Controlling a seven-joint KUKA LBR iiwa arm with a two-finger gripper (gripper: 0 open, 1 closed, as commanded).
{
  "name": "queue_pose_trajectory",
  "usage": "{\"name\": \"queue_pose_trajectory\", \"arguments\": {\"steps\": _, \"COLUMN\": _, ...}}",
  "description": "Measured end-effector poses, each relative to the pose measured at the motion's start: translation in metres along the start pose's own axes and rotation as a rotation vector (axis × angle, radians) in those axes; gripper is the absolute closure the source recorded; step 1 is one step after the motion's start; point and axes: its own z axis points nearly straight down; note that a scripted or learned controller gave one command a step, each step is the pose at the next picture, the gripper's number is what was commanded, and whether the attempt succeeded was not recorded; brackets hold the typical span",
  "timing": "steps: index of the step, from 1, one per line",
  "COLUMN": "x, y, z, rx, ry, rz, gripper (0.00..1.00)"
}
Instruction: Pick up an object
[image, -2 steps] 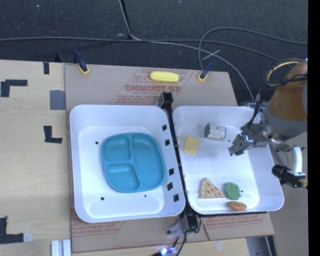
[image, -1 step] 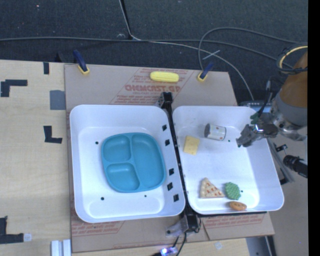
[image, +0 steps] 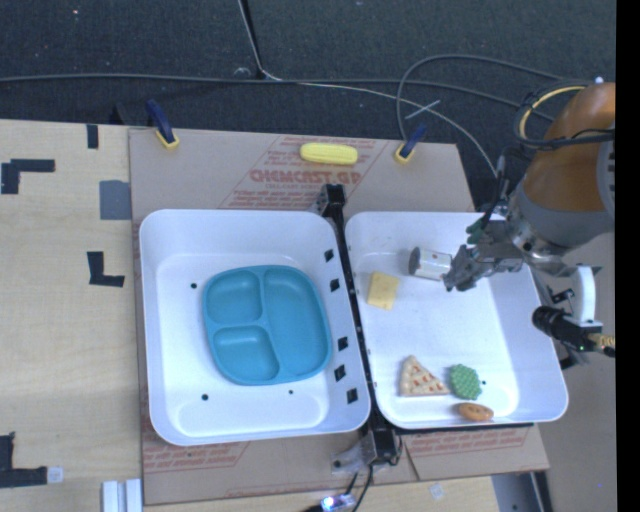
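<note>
The right bin (image: 520, 330) holds a yellow block (image: 382, 290), a triangular pizza-slice toy (image: 421, 379), a green round piece (image: 464, 380) and a small orange piece (image: 474, 410). A small grey metallic object (image: 429, 263) lies in the upper middle of that bin. My gripper (image: 460, 272) hangs low over the bin, right beside the grey object's right end and seemingly touching it. The wrist hides the gripper's tip, so whether anything is held is unclear.
The left bin (image: 160, 300) contains a blue divided plate (image: 266, 324). A yellow oblong object (image: 328, 153) lies on the cardboard behind the bins, between two clamps (image: 160, 125) (image: 410, 143). Cables loop above the right bin.
</note>
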Motion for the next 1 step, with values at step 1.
{"name": "queue_pose_trajectory", "arguments": {"steps": 1, "x": 0.0506, "y": 0.0026, "z": 0.0138, "rx": 0.002, "ry": 0.000, "rz": -0.001, "gripper": 1.00}}
